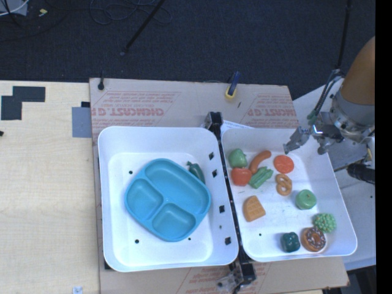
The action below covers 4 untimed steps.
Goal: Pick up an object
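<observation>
A robotics lab — a robot arm [358, 87] over a desk [43, 188] with two white bins [107, 164], loose cables [116, 5] on dark carpet [245, 29].

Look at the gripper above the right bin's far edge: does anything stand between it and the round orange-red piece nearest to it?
Nothing visible does. The gripper hangs over the far rim of the right bin, and bare white floor separates it from the round orange-red piece. The pretzel lies beyond that piece.

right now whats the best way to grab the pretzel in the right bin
Take the pretzel from straight above, closing across its narrower width on the outer rim. It lies flat on the right bin floor, with open floor on its right; the green pepper sits close on its left, so avoid a low sideways approach.
</observation>
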{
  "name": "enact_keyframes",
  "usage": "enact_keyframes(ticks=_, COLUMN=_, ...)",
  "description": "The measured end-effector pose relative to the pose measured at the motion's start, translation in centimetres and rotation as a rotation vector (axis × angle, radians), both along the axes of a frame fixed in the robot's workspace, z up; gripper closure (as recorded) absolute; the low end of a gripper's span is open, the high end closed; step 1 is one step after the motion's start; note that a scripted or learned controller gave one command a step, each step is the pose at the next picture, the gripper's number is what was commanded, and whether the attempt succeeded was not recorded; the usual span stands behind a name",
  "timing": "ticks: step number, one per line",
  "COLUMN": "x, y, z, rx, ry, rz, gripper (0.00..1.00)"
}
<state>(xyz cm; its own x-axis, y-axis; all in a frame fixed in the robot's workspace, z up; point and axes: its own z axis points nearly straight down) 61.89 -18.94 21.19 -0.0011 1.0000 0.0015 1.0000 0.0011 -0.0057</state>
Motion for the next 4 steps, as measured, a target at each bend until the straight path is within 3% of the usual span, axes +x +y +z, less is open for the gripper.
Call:
enact_keyframes(ticks=2, x=-1.5, y=-0.1, z=-10.1, rx=0.001, ry=0.002, rz=0.000, gripper=0.00)
enact_keyframes(ticks=3, x=-1.4, y=0.2, z=-12.6, rx=0.000, ry=-0.002, rz=0.001, gripper=0.00)
enact_keyframes(ticks=4, x=-1.4, y=0.1, z=-11.4, rx=0.000, ry=-0.003, rz=-0.001, gripper=1.00)
